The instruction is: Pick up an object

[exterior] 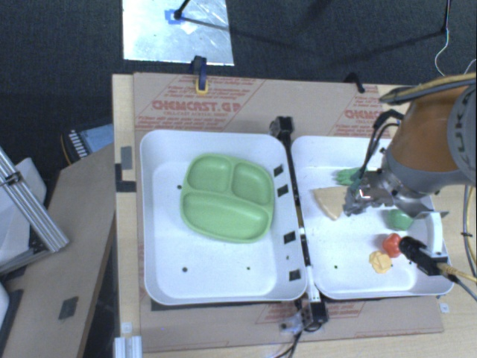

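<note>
Even, soft overhead light; the white bins look bright but not blown out. Glare streaks the foil sheet behind them. Slightly soft focus overall.

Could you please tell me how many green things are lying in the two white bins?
3: a green three-compartment plastic plate in the left bin; a dark green leafy piece and a small light green piece in the right bin. The arm may hide more.

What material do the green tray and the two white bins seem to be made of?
Green tray: likely moulded plastic, matte pale green with smooth rounded compartment ridges and soft highlights. Left bin and right bin: probably thin formed plastic, white and slightly glossy, with rounded corners and rims. The look alone cannot confirm it.
</note>
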Robot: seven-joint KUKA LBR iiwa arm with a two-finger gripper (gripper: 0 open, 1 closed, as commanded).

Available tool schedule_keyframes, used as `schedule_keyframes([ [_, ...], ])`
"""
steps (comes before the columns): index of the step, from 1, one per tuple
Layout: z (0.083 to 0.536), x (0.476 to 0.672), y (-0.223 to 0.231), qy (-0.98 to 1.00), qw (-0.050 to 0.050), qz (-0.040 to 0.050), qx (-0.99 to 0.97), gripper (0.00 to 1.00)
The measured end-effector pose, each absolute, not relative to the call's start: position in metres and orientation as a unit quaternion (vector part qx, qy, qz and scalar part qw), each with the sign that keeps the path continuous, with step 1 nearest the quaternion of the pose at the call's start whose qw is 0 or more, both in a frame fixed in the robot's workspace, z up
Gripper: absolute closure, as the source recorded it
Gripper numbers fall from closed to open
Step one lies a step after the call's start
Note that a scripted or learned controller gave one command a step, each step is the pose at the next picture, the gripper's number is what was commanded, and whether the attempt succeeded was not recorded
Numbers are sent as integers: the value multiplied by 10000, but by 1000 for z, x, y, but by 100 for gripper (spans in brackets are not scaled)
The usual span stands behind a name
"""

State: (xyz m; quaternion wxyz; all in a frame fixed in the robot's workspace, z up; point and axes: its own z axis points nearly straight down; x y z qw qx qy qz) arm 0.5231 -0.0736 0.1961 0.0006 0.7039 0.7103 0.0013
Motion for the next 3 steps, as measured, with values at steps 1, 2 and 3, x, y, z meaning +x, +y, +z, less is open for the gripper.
schedule_keyframes([
  [1,196,534,-12,7108,1,14,7034,100],
  [2,209,532,42,7108,2,14,7034,100],
  [3,206,534,94,7098,1,9,7044,100],
])
